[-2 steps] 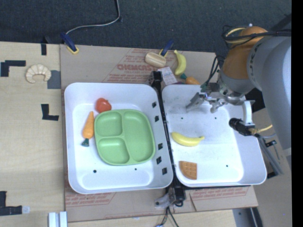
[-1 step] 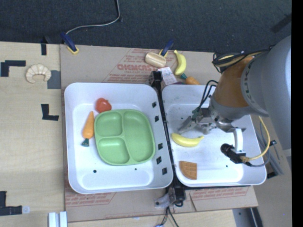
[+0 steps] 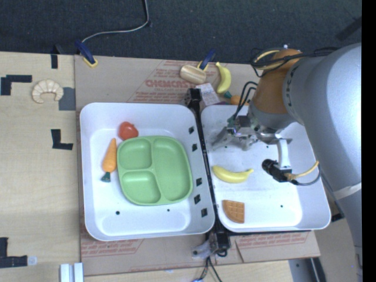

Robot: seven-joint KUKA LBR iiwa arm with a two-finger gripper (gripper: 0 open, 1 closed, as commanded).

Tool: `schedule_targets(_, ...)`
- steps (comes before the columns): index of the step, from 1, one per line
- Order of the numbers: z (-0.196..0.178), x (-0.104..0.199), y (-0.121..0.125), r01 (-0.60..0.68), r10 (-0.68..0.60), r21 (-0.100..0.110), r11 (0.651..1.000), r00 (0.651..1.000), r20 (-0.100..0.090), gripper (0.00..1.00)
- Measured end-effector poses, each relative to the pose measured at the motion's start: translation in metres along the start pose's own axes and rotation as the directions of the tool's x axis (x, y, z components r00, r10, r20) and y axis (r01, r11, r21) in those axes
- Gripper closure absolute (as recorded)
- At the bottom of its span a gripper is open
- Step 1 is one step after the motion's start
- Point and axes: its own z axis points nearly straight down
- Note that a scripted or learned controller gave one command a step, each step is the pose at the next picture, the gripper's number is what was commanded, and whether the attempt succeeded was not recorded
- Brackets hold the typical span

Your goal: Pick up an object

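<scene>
In the right bin (image 3: 305,213) lie a yellow banana (image 3: 232,173) near the middle and a brown waffle (image 3: 234,211) near the front. My gripper (image 3: 233,135) hangs over the bin's back left part, above and behind the banana, with the grey arm reaching in from the right. Its fingers look spread, with nothing between them. The left bin (image 3: 97,213) holds a green divided plate (image 3: 155,170), an orange carrot (image 3: 110,155) beside the plate's left edge, and a red tomato (image 3: 128,130) behind it.
Behind the bins on the cardboard lie a second banana (image 3: 223,77), a bread roll (image 3: 192,73) and a small packet (image 3: 207,93). A croissant (image 3: 48,90) sits far left on the bench. A black clamp strip (image 3: 200,157) divides the two bins.
</scene>
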Motion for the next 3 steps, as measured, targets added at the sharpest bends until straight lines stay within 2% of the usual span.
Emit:
schedule_targets(1, -0.001, -0.039, -0.014, -0.001, 0.001, 0.000, 1.000, 1.000, 0.000, 0.00)
schedule_targets(2, -0.001, -0.054, -0.034, -0.001, 0.001, -0.002, 1.000, 1.000, 0.001, 0.00)
schedule_targets(3, -0.099, 0.018, -0.057, 0.000, 0.000, 0.004, 1.000, 1.000, -0.002, 0.00)
